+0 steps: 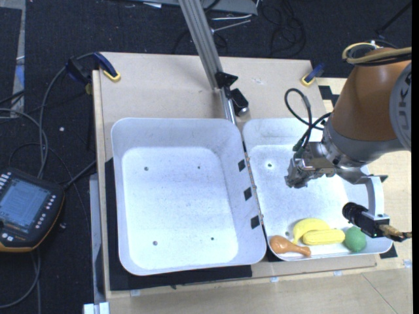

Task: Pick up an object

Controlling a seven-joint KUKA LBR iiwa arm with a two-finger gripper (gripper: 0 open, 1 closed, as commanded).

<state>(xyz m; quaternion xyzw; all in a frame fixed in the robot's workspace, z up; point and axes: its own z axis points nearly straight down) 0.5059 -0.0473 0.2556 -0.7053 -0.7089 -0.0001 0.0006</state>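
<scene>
Objects for picking — a yellow banana (317, 231), an orange drumstick-shaped toy (289, 245) and a green ball (355, 240) — crowd the near edge of the right bin (275, 136), while the tool (296, 175) hangs above bare bin floor farther back, its grip state impossible to tell, so likely between tries.

We see two white bins, the left bin (177, 195) and right bin (275, 142), faintly speckled. A yellow banana (316, 233), an orange drumstick-shaped toy (288, 245) and a green ball (355, 239) contrast with the arm's (376, 103) orange band above grey metal.
</scene>
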